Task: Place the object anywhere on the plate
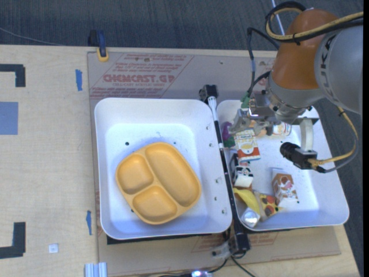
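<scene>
Reaching from right, arm (311, 51) bent over right bin (328, 206); jaws' state unclear.

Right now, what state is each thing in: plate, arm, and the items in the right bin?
Yellow plate: flat in left bin, nothing on it.
Arm: over right bin.
Banana: lying in right bin.
Small carton: lying in the right bin, below the wrist.

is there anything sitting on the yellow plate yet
No, the yellow plate in the left bin has all three compartments bare, and the small objects lie in the right bin.
</scene>
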Action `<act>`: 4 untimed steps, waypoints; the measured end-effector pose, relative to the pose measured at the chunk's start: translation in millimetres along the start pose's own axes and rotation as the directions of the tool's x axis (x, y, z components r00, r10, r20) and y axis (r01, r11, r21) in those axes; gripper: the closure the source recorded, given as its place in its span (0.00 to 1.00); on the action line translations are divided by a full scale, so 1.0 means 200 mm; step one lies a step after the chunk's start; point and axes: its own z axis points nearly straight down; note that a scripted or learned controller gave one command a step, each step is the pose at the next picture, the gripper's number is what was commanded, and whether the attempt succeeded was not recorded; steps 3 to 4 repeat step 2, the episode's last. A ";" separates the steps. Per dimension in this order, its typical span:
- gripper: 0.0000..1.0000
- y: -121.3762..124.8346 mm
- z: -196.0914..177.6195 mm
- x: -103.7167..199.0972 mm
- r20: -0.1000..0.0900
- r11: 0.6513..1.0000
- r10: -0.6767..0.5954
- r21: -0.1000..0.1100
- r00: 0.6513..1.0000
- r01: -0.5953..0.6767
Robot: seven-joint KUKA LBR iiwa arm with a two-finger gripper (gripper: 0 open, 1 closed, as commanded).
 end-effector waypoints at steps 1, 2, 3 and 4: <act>1.00 -0.05 -1.02 0.01 0.000 1.000 0.001 -0.005 1.000 -0.001; 0.00 -0.05 -1.01 0.01 0.000 1.000 0.000 -0.001 1.000 0.000; 0.00 -0.05 -1.01 0.01 0.000 1.000 0.000 -0.001 1.000 0.000; 0.00 -0.05 -1.01 0.01 0.000 1.000 0.000 -0.001 1.000 0.000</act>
